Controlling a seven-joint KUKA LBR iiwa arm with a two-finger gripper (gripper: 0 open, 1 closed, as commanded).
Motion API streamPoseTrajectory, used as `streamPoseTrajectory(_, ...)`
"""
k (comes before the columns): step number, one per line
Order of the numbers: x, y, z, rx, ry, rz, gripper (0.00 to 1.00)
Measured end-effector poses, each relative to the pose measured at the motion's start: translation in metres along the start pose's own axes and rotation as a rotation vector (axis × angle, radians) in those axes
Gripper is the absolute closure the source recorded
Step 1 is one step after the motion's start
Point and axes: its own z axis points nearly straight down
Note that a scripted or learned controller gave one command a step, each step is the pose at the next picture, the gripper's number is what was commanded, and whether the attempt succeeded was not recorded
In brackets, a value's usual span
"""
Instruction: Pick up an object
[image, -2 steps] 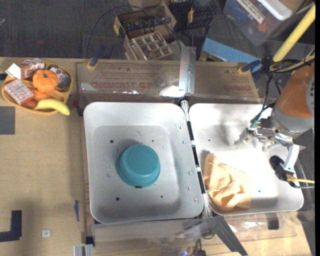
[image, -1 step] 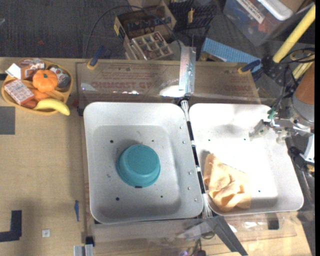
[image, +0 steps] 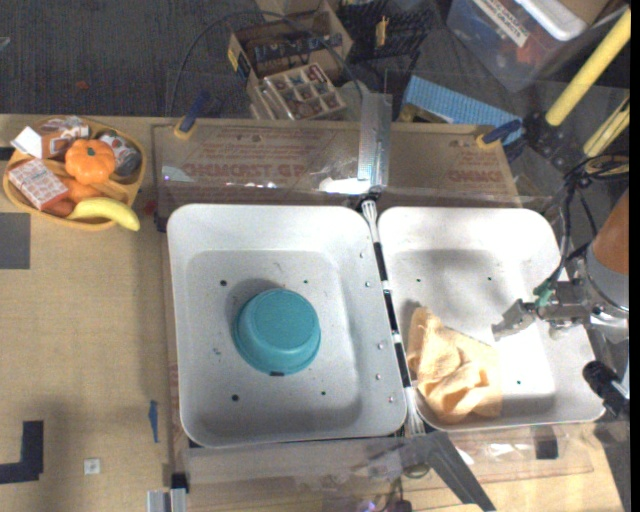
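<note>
While the arm (image: 612, 290) reaches in low over the right bin (image: 470, 240), its gripper (image: 512, 320) hangs near the yellow cloth (image: 450, 368); can't tell its state.

Fruit basket (image: 70, 180) on bench far left; cardboard sheet (image: 265, 155) behind bins.

Left bin (image: 200, 250): teal bowl (image: 278, 331) sits mid-floor, open room all round it, esp. toward the back wall. Right bin (image: 470, 235): crumpled yellow cloth (image: 450, 372) fills the front-left corner against the divider; back half is bare. Pincer (image: 512, 320) hangs over the right bin's mid-right, just beside the cloth.
</note>
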Motion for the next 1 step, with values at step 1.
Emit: streamPoseTrajectory(1, 0.0401, 0.0777, 0.0838, -0.01, -0.005, -0.169, 0.0)
